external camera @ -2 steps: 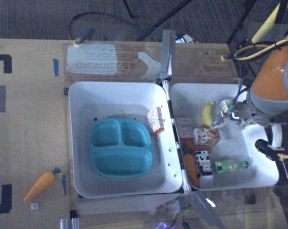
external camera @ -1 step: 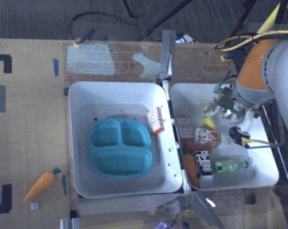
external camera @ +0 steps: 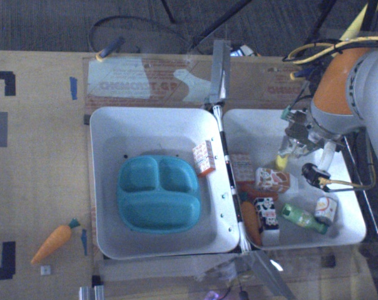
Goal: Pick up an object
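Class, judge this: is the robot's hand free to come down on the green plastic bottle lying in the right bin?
Probably yes. The green plastic bottle lies uncovered near the right bin's front, with the hand above the same bin.

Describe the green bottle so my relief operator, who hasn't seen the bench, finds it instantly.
Look in the right bin, along its near edge. The green bottle lies on its side there, between the cow-print carton and a small can. It is the only green thing in that bin.

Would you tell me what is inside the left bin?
The left bin holds a teal divided tray and a small red-and-white carton leaning by its right wall. Whatever lies beneath the tray is covered.
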`<state>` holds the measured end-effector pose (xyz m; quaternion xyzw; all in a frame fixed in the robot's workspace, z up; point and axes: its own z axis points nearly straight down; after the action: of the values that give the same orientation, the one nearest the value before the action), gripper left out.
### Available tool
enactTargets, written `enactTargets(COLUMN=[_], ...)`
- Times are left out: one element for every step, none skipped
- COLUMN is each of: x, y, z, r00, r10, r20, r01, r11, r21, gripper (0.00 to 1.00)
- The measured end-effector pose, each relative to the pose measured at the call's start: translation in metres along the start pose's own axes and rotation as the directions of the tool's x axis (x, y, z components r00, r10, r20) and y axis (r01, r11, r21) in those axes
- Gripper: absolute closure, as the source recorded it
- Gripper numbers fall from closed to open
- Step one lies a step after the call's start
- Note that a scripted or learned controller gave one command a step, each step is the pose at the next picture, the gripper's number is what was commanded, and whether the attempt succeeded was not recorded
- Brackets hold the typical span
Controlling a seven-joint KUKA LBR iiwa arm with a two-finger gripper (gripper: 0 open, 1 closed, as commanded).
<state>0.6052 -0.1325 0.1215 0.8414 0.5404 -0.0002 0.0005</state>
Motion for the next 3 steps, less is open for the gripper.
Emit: enactTargets(x=[0.037,-0.062,-0.061], y=[-0.011,0.013,0.013], z=[-0.126,-0.065,-0.065], r00=[0.985,0.857,0.858], r10=[0.172,0.515,0.514], r20=[0.000,0.002,0.002], r01=[-0.172,-0.515,-0.514], r11=[0.985,0.857,0.858], r21=[0.001,0.005,0.005], gripper=[1.00,1.00,0.00])
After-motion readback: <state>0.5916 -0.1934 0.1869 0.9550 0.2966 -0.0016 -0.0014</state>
